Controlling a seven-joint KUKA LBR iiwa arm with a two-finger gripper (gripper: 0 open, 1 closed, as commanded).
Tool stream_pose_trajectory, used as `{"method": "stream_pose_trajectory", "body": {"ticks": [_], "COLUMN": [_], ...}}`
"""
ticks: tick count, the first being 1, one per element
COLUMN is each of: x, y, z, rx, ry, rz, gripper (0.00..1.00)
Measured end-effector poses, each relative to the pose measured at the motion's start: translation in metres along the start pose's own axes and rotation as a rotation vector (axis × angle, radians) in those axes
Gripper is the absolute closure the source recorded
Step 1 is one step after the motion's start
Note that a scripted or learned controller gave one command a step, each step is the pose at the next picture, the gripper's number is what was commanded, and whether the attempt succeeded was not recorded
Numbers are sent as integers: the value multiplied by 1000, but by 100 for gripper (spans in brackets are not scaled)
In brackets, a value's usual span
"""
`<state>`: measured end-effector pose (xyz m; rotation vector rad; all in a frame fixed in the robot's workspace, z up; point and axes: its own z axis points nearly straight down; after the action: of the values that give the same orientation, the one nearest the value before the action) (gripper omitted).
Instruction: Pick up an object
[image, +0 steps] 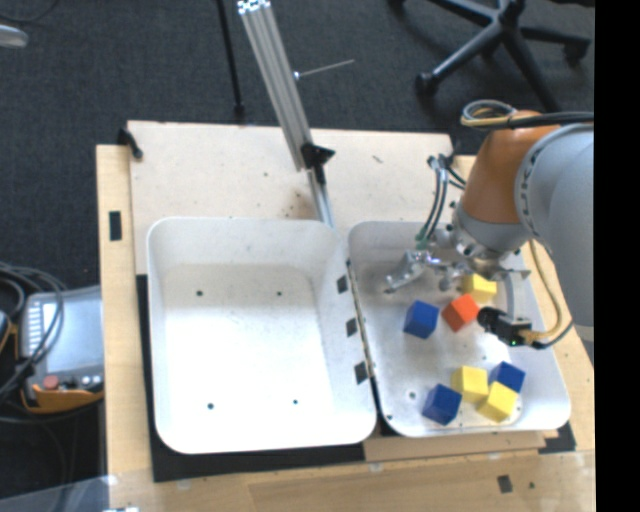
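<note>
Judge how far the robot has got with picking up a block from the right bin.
Done: the hand is down inside the right bin, near the blue and orange blocks. In hand: nothing visibly gripped. Left: close on a block and lift it; all blocks lie on the bin floor.

A robotics lab or test room is indicated. A plywood bench (200, 170) is set on dark carpet (100, 70), with two shallow white bins (250, 235) fixed side by side on it. An aluminium extrusion post (280, 80) is mounted at the bench's far edge. A handheld control pendant (60, 345) with cables is seen at the left; an office chair base (490, 40) stands behind. A grey and orange industrial arm (530, 180) is mounted at the right.
</note>
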<state>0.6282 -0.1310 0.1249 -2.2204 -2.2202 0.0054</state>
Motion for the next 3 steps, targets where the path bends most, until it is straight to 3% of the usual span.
{"method": "stream_pose_trajectory", "body": {"ticks": [1,2,3], "x": [-1,-2,-13], "y": [0,1,3], "z": [29,16,-43], "rx": [-2,-8,-11], "ry": [-1,0,-1], "rz": [4,8,2], "gripper": [0,100,100]}}
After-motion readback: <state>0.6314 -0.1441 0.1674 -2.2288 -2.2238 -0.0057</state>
